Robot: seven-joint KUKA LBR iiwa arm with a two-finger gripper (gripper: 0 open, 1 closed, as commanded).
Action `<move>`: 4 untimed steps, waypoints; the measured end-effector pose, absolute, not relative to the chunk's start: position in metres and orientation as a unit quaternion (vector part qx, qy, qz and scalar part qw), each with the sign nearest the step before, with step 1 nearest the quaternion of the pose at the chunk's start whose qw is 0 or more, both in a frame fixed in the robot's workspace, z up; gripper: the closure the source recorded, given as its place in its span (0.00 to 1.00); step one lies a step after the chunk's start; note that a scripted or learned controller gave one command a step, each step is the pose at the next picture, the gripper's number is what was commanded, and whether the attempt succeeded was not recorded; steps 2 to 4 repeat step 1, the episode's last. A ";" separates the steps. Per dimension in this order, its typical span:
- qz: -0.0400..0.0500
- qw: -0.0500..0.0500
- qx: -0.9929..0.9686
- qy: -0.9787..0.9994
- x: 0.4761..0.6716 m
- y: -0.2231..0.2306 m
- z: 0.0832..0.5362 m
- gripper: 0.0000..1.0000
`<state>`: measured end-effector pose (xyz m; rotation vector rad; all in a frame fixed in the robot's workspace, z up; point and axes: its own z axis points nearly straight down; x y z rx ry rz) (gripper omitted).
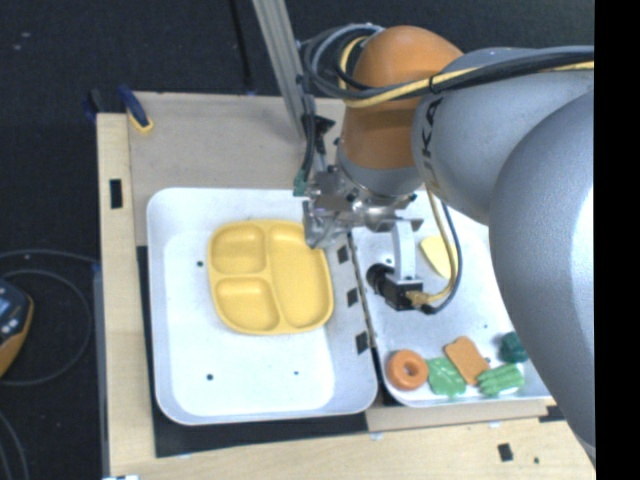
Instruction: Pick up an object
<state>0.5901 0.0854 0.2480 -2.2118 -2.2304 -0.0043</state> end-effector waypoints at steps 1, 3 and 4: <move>0.000 0.000 -0.706 -0.708 0.590 0.082 0.247 0.00; 0.000 0.000 -0.706 -0.708 0.590 0.082 0.247 0.00; 0.000 0.000 -0.706 -0.708 0.590 0.082 0.247 0.00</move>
